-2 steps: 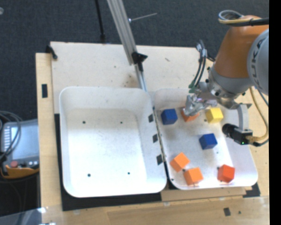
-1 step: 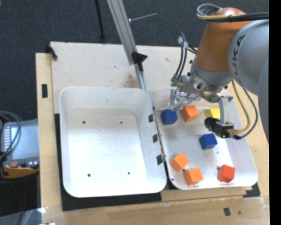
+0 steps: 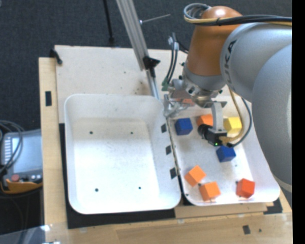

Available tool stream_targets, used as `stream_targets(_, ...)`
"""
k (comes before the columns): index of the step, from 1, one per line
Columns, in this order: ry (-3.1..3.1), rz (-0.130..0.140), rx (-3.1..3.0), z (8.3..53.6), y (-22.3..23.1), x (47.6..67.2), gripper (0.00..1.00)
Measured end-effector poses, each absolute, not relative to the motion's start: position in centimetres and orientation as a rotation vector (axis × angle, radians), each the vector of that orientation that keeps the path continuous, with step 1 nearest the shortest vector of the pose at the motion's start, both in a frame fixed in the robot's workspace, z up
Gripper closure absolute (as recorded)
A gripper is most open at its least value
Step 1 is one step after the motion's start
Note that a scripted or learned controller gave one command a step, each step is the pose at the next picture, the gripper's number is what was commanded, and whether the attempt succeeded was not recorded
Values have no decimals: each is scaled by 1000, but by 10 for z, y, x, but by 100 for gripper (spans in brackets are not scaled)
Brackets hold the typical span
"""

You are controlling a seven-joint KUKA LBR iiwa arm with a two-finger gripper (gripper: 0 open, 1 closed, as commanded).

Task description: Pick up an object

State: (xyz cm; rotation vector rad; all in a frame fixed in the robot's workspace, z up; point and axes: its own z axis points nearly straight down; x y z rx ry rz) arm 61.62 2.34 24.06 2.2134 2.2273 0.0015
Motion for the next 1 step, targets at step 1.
stream_targets(1, 2229, 5, 2212, 249, 72, 632, 100)
